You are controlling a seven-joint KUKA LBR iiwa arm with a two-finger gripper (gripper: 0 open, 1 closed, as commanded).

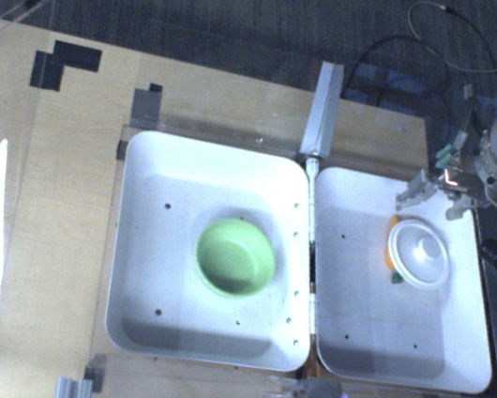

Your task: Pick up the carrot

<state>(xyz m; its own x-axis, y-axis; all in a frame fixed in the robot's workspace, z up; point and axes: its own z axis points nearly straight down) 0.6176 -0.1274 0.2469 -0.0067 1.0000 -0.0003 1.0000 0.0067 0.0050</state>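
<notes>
No brand, label or writing can be read anywhere on the bench or the bins. The bench (38, 204) is light wood, w/ two white bins side by side. The left bin (144, 223) holds a green bowl (236, 256), about in its middle, mouth up. The right bin (348, 335) holds a white bowl (419, 253) that looks turned upside down, in the far right part of that bin. The carrot (391, 254) is just at the left edge of this white bowl: a thin orange strip shows there, touching the bowl's rim, w/ a small green bit at its lower end, so most of the carrot is hidden under or behind the bowl. The gripper (434, 192) hangs over the far right corner of the right bin, near the white bowl but apart from it; its two fingers (412, 192) look spread, w/ nothing between them. The arm, orange band at the top right, comes in from the right. A metal post (323, 111) stands at the far end between the 2 bins, black marks (63, 63) lie on the bench top at far left, and cables (419, 42) run on the dark floor behind.
</notes>
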